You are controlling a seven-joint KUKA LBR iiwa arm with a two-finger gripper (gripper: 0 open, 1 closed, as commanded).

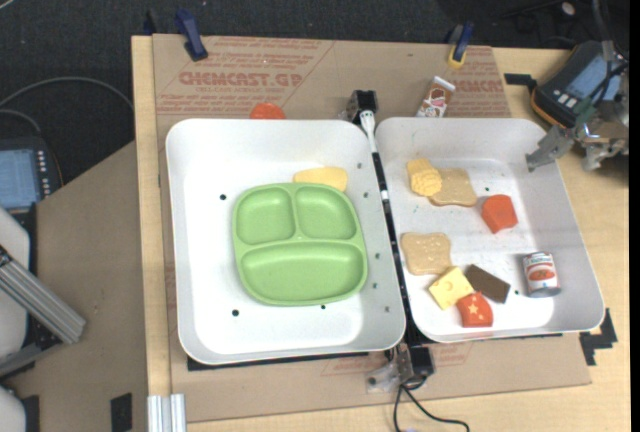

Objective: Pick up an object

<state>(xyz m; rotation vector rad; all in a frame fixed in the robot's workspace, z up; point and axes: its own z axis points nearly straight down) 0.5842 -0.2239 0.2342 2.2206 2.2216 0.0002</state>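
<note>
At the right edge of the bench, the grey arm's gripper (pixel 562 142) sits over the far right corner of the right shallow white bin (pixel 570 220), above the rim. Whether it is open or closed cannot be told; nothing is seen held.

The pickable things are all in the right bin, apart from the gripper:
- bumpy yellow round piece (pixel 425 180) at far left, touching a tan toast slice (pixel 457 189)
- orange-red block (pixel 499 213) just right of that toast
- second tan bread slice (pixel 426 252) near the bin's left wall
- yellow cheese-like wedge (pixel 451 288), dark brown flat rectangle (pixel 487 282) and red piece with a yellow mark (pixel 475 311), clustered at the near side and touching or almost touching
- small can with a red label (pixel 541 273) near the right wall, lying tilted

The left shallow white bin (pixel 190 220) holds a green three-compartment plastic plate (pixel 298 245). A pale yellow oval piece (pixel 322 179) lies at the plate's far edge.

Both bins rest on a brown cardboard sheet (pixel 300 70). A small red-and-white carton (pixel 435 98) stands on it behind the right bin.
</note>
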